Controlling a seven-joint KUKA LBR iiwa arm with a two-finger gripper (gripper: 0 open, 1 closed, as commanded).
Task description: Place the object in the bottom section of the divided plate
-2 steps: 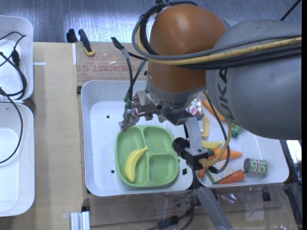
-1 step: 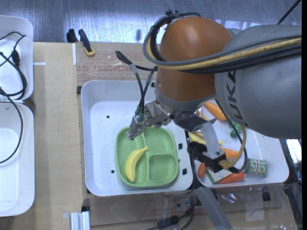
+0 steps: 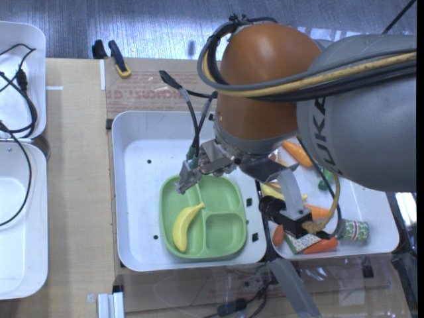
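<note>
Banana [image 3: 186, 225] lying in the left compartment of the green divided plate [image 3: 228, 247], long axis slanting from near-left up to far-right, clear of the gripper. Gripper [image 3: 183, 184] poised just beyond the plate's far-left rim, so the banana lies toward the near side of it, a little right; fingers too small and shadowed to read, hence cannot tell whether parted or closed, nothing visibly between them. Probably a release just made or a pick pending; plate resting in the left white bin [image 3: 132, 177], assorted toy food in the right bin [image 3: 387, 240].
</note>
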